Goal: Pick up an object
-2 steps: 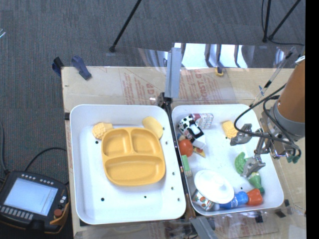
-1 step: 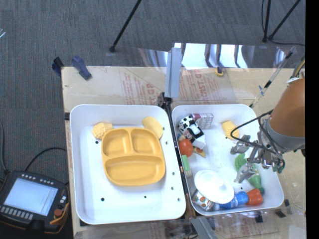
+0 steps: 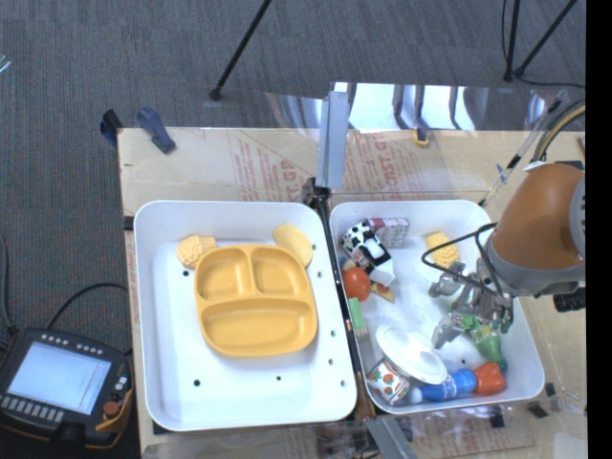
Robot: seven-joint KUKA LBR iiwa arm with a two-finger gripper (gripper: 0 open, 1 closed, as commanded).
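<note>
A cardboard-topped bench [image 3: 239, 165] stands on dark grey carpet and carries two shallow white bins side by side. One grey arm with an orange band [image 3: 535, 220] reaches over the right bin [image 3: 529, 352], and its pincer [image 3: 467, 316] hangs low near that bin's right edge; whether it is open or closed cannot be told, as the metal parts blur together. Just beside it, toward the bin's right edge, lies one green object [image 3: 486, 330], touching or nearly touching the pincer — no object is clearly gripped. Below, along the bin's front edge, lie one blue bottle with an orange end [image 3: 469, 382], one white lid-like disc [image 3: 409, 351] and one patterned cup [image 3: 387, 382]. Toward the bin's left edge sit one red ball [image 3: 357, 283] and one black-and-white cow toy [image 3: 364, 245]; one small yellow piece [image 3: 441, 250] lies near the back edge. The left bin [image 3: 167, 371] holds one yellow three-compartment plate [image 3: 255, 299] with two rounded ears at its back corners.
</note>
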